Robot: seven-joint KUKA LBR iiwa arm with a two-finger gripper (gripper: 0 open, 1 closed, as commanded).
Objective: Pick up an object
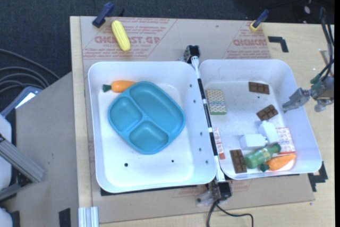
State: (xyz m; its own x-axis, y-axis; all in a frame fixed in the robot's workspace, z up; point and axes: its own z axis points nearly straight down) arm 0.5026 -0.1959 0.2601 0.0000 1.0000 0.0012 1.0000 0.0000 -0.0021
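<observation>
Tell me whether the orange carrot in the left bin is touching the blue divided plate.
Touching, as far as the camera view shows: the carrot lies along the upper left rim of the blue plate, its tapered end meeting the rim with no white bin floor between them.

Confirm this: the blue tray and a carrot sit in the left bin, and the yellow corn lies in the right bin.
Not quite. The camera view shows the corn outside both bins, on the bench behind the left bin. The blue tray and a carrot do sit in the left bin.
</observation>
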